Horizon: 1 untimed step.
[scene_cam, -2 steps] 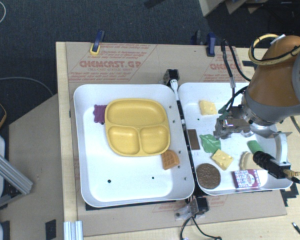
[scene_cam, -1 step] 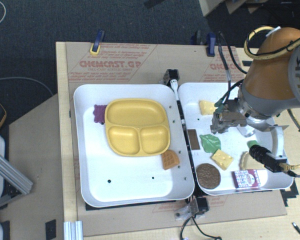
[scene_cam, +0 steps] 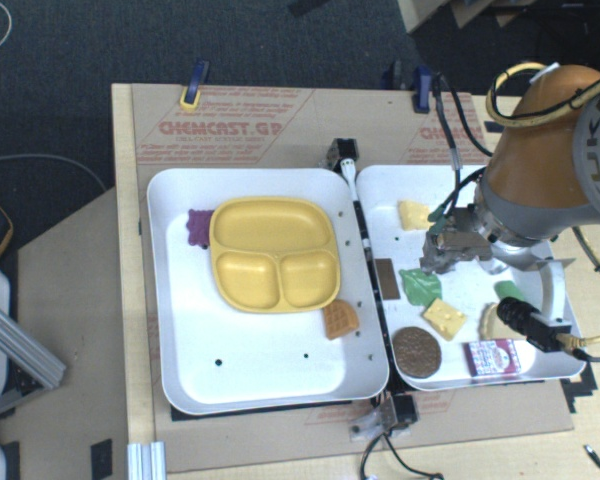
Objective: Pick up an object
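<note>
— Gripper (scene_cam: pixel 443 255) first: where?
— Down over the middle of the right bin (scene_cam: pixel 385 193), at the end of the arm (scene_cam: pixel 540 138) reaching in from the right. Hangs at the upper right edge of the green piece (scene_cam: pixel 421 287), very near it.
— Holding it?
— Cannot tell (too dark and too foreshortened from this angle to read as open or closed). Cannot tell either whether touching the piece or just above it.
— And around the green piece?
— Lies flat on the bin floor. Just left of it, a brown bar (scene_cam: pixel 387 278) along the bin's left wall. Just below and to the right, a pale yellow wedge (scene_cam: pixel 444 317), close enough to be nearly touching. Nearer the front rim, a round brown disc (scene_cam: pixel 417 350). Right of that, a purple-and-white packet (scene_cam: pixel 491 358) against the front wall. Up toward the far side, a pale yellow lump (scene_cam: pixel 413 214), well apart from the green piece.
— Left bin (scene_cam: pixel 260 358)?
— Carries a yellow divided plate (scene_cam: pixel 275 251) with three compartments. Touching its left edge, a purple scrap (scene_cam: pixel 198 226). At its lower right corner, an orange-brown waffle-like piece (scene_cam: pixel 341 319), near the wall next to the right bin.
— Underneath?
— Both bins side by side on a cardboard-covered counter (scene_cam: pixel 260 118).
</note>
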Motion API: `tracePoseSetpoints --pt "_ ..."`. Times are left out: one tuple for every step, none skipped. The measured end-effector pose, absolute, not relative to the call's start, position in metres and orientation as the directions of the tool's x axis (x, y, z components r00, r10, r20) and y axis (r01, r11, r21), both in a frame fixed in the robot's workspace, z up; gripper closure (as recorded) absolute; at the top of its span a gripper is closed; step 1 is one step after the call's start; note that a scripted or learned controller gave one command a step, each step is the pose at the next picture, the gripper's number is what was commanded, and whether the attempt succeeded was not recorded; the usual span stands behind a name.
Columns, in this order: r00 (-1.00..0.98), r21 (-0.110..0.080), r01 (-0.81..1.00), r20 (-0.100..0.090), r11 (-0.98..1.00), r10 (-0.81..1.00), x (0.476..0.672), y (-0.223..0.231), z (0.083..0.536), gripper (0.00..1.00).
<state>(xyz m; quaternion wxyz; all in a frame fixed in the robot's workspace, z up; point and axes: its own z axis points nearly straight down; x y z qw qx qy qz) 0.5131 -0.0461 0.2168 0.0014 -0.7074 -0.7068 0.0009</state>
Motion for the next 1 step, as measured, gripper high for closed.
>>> tracePoseSetpoints --pt "-0.001 0.003 1.0 0.0 0.001 1.0 0.5148 -0.0427 0.2284 1.0"
